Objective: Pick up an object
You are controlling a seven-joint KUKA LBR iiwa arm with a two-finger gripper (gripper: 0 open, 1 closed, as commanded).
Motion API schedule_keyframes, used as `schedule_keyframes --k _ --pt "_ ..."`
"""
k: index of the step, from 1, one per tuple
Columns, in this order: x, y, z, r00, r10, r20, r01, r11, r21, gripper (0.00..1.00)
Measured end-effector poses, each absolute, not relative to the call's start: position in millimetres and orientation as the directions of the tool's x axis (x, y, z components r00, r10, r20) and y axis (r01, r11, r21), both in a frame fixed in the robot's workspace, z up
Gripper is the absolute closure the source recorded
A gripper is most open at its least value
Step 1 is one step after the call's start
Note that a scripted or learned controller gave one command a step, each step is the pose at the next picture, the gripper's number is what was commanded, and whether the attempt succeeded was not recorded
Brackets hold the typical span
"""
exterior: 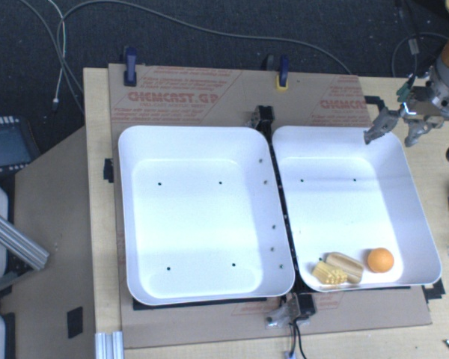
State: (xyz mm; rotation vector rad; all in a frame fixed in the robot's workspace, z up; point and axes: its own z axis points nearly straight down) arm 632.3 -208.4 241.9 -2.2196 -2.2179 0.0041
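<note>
On the table (97,200), two white bins sit side by side. Above the right bin's (404,170) far corner, the end effector (395,126) hangs with fingers spread and nothing between them. By my reading, the approach has not begun: next it must cross to the near edge and descend. An orange ball (380,259), a tan roll (346,263) and a yellow corn piece (329,274) lie there close together.
</note>
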Motion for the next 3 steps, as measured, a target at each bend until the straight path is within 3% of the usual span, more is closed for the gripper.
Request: schedule_keyframes --k 1,2,3 --pt "633.5 -208 245 0.0 1.0 0.0 1.0 0.0 0.001 0.0" --pt "626.7 -208 185 0.0 1.0 0.001 1.0 0.0 -0.004 0.0" --pt "633.4 -212 127 0.0 1.0 0.001 1.0 0.0 -0.004 0.0"
